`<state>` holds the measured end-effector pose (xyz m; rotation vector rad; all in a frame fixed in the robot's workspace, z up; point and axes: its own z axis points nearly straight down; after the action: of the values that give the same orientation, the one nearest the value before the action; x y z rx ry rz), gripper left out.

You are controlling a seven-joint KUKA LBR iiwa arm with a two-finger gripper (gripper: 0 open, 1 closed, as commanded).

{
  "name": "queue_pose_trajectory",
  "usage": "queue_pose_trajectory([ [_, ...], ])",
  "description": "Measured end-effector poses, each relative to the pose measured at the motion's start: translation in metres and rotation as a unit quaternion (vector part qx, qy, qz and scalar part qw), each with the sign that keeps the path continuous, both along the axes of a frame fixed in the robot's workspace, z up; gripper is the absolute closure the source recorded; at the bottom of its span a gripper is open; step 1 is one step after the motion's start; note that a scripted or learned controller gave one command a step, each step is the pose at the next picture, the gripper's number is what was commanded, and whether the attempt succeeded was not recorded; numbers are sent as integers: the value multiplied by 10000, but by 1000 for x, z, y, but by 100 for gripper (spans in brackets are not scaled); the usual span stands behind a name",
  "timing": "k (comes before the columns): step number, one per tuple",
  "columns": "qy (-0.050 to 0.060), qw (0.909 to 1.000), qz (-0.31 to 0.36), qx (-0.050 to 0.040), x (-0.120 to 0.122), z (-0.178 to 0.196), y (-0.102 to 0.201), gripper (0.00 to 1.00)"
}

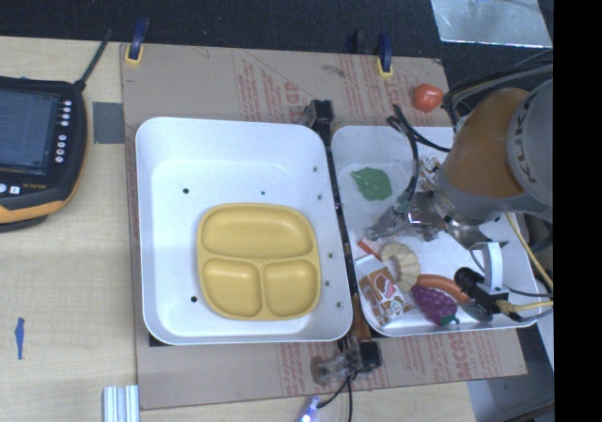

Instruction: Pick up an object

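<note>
Gripper (395, 220) is low in the right bin (350, 143), above the sliced bun (399, 262); can't tell its opening or any hold. Risk: the bun, grapes (435, 301), sausage (438, 285) and carton (384, 293) are packed tight, so fingers may clip 2 items or slide off.

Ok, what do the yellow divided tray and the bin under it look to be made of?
The yellow tray looks like molded plastic, matte to satin: uniform colour, rounded compartment walls, soft highlights. The left white bin also looks like plastic, smooth and slightly glossy, with rounded corners and small dark holes in its floor; painted metal cannot be ruled out.
</note>
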<state>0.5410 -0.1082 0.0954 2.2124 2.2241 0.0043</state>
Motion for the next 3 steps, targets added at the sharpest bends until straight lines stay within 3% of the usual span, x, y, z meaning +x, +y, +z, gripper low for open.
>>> queue_pose_trajectory([
  [1, 7, 10000, 23, 9, 1, 11, 0, 100],
  [2, 7, 10000, 21, 9, 1, 11, 1, 0],
  [3, -25, 10000, -2, 0, -13, 1, 1, 0],
])
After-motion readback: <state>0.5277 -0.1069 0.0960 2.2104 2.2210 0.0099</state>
